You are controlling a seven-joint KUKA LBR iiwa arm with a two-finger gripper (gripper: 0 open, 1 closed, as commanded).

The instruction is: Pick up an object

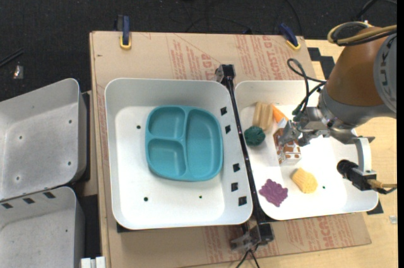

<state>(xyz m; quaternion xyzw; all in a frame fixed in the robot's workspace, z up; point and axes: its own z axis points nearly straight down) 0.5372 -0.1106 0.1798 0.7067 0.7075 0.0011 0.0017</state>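
Note:
In the right bin (pixel 353 197) lie a tan stick-shaped piece (pixel 261 114), a small orange piece (pixel 278 114), a dark green ball (pixel 255 135), a purple grape cluster (pixel 273 192) and a yellow corn-like piece (pixel 305 181). A brown and white object (pixel 289 150) lies near the bin's middle. My gripper (pixel 289 135) hangs low right over the top of this object, with the arm reaching in from the right. Whether the gripper touches it cannot be made out.
The left bin (pixel 126 197) holds a teal divided plate (pixel 184 142). A black divider with clamps (pixel 240 147) runs between the two bins. A black fitting (pixel 352 173) on the arm hangs over the right bin's right side. Grey trays (pixel 38 128) sit off the bench's left.

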